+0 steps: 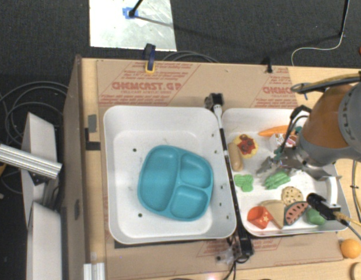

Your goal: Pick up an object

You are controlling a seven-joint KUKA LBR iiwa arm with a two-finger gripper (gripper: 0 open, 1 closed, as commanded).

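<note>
A: Camera view had the gripper (pixel 272 165) low in the right bin (pixel 238 120), over the toy food. Why there?

B: Probably because every loose item lay in that bin. The left bin (pixel 119 127) bore just a blue tray (pixel 175 182), flat and hard to pinch.

A: Which item was it after?

B: Judging by position, the green pod (pixel 277 180), lying just under the fingertips. Its long axis ran from lower left to upper right, the right end toward the arm.

A: Were the jaws shut on it?

B: That could not be told; the tips were a dark blur. Nothing was visibly held.

A: Neighbours?

B: A green leaf (pixel 244 183) just left of it, a cookie (pixel 291 193) just below. Crowding might spoil a clean grasp.
</note>
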